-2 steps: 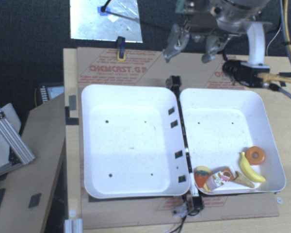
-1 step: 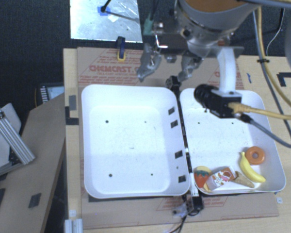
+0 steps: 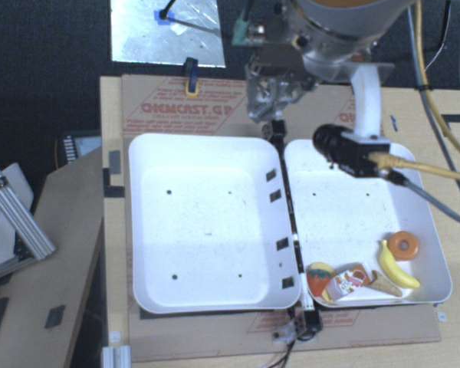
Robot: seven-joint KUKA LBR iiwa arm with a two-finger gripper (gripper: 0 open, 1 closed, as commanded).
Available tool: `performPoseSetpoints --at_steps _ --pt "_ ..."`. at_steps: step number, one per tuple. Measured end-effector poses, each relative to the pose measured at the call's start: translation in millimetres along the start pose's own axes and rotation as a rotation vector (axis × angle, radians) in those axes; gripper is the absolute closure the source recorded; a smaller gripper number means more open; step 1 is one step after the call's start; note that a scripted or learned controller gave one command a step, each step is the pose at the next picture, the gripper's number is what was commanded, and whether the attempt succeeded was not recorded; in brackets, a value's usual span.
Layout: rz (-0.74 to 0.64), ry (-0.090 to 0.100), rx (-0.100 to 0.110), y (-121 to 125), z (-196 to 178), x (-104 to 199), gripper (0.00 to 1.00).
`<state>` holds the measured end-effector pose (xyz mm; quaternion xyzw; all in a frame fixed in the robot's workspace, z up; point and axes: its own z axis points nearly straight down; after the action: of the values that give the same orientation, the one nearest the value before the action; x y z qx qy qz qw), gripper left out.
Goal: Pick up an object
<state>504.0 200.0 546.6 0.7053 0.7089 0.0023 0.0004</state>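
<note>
Lying in right bin (image 3: 437,244) corner — yellow curved banana (image 3: 396,265), beside orange ring (image 3: 403,244); gripper (image 3: 272,106) well apart — jaw state unclear.

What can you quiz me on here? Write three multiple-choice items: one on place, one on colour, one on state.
1. Where do the toys lie?
A. right bin, near corner
B. left bin, far corner
C. on the cardboard

2. What colour is the banana?
A. green
B. yellow
C. blue

3. Where is the hand?
A. above the bins' far edge
B. down among the toys
C. touching the banana

Answers: 1 A, the toys cluster in the right bin at its near edge. 2 B, the banana is yellow. 3 A, the hand hangs by the far rims, apart from the toys.
</note>
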Motion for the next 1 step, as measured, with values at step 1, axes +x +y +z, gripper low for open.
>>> performPoseSetpoints --at_steps 1 --pt "-0.001 -0.001 0.004 -18.4 12.1 35.9 1.0"
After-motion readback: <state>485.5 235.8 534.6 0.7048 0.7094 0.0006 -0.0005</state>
